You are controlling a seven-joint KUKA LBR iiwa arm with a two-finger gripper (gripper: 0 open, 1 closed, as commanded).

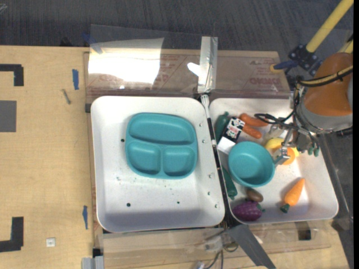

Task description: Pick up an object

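Observation:
My gripper (pixel 285 148) hangs low in the right bin (pixel 321 179), at the right rim of a teal bowl (pixel 251 163). It is over a small yellow toy (pixel 273 145) with an orange bit beside it. The wrist and cables cover much of that spot, and I cannot make out anything held. An orange carrot (pixel 293 193) lies in front of the gripper, apart from it. A purple toy fruit (pixel 247 209) and a small brown piece (pixel 255 194) lie at the bin's front.
A green bottle (pixel 222 122), a black-and-white box (pixel 234 129) and an orange toy (pixel 251 125) crowd the right bin's back left. The left bin (pixel 106 167) holds a teal divided plate (pixel 161 144). A clear sheet stands behind both bins.

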